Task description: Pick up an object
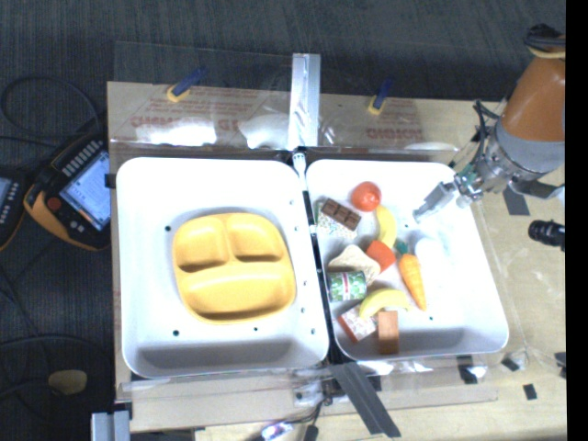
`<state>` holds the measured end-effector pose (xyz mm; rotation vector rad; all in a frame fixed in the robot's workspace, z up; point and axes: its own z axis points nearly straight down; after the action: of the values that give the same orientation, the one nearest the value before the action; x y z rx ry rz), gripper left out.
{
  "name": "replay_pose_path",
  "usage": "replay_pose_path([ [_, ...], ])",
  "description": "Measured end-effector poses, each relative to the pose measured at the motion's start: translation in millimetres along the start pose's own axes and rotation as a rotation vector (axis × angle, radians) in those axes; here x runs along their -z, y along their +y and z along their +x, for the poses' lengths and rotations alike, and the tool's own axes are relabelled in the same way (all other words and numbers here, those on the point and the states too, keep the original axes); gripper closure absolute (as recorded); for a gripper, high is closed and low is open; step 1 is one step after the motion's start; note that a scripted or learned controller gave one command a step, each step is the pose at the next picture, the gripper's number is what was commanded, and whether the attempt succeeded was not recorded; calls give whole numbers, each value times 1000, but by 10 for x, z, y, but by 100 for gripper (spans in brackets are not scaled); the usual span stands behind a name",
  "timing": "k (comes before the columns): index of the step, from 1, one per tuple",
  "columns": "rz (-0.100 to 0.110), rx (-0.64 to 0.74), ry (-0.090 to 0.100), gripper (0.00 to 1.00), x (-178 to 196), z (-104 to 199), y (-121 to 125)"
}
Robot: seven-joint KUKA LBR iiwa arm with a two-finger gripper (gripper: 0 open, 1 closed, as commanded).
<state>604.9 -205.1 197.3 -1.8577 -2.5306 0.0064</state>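
Two white bins sit side by side on the worktop [514,265]. Left bin [138,274] holds a yellow divided tray [234,266], lying flat, roughly centred. Right bin [469,310] holds a clutter of toy food packed toward its left and middle.

Items in the right bin: red tomato [367,196] near the top; brown chocolate bar [338,215] just left of it, close to the divider; yellow banana [387,224] running down from below the tomato; orange-red piece [380,253] beside the banana's lower end; carrot [412,280] angled, right of that piece; sandwich wedge [355,261] at centre-left; green-and-white can [346,287] just under the wedge; second yellow banana [383,302] lower down; brown block [388,331] upright near the bottom rim, with a red-and-white piece [356,324] touching its left side.

Arm [533,108] comes in from the right, orange band showing above the wrist. Gripper [432,207] hangs over the upper right part of the right bin, tilted, pointing down-left toward the banana and tomato, apart from both. Nothing sits between its fingers; spread or pressed together, cannot tell, too small and blurred.

A handheld pendant [78,191] with a screen lies left of the bins.
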Motion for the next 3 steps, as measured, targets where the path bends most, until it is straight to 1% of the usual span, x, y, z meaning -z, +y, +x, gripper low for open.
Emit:
replay_pose_path([
  [1, -8, -10, -3, 0, -1067, 221, -306],
  [2, -12, -146, -6, 0, -1085, 400, 138],
  [3, -14, -183, -5, 0, -1083, 424, -461],
])
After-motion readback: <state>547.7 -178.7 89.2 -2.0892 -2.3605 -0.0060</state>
